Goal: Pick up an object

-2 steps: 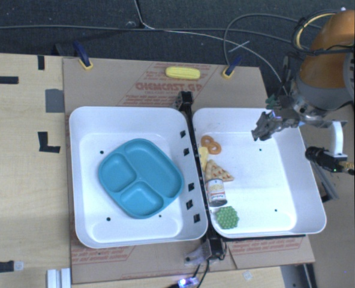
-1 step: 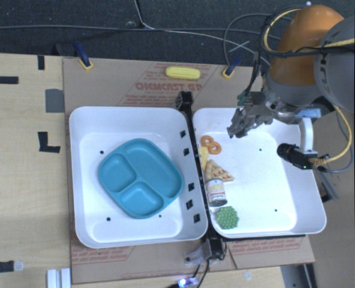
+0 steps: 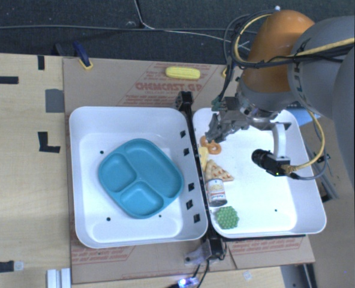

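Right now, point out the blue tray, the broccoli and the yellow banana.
blue tray (image 3: 140, 176): camera view, centre divider.
broccoli (image 3: 227, 217): camera view, middle of the green head.
yellow banana (image 3: 182, 72): camera view, mid-length.

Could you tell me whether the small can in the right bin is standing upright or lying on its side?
Lying on its side: the small can shows its labelled wall lengthwise, between the pizza slice and the broccoli.

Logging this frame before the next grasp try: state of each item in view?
Pincer: low over the right bin's left edge, nothing seen between its fingers.
Blue tray: flat in left bin.
Pretzel: loose, by pincer.
Can: lying in right bin.
Broccoli: loose, near front wall.
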`<action>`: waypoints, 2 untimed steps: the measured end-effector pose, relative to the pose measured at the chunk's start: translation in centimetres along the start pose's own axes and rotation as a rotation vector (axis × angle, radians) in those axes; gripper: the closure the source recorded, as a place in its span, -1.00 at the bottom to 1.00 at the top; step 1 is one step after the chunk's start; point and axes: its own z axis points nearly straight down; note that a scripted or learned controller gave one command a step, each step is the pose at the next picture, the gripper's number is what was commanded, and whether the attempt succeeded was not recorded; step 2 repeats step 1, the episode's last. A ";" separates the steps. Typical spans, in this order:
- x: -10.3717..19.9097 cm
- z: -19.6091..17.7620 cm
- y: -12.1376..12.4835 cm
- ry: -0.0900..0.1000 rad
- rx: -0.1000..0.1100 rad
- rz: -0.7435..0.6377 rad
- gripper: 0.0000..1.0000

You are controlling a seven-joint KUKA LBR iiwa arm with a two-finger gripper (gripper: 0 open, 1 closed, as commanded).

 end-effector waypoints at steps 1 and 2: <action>6.0 1.4 0.6 0.001 0.001 -0.002 1.00; 6.0 1.4 0.6 0.001 0.001 -0.002 1.00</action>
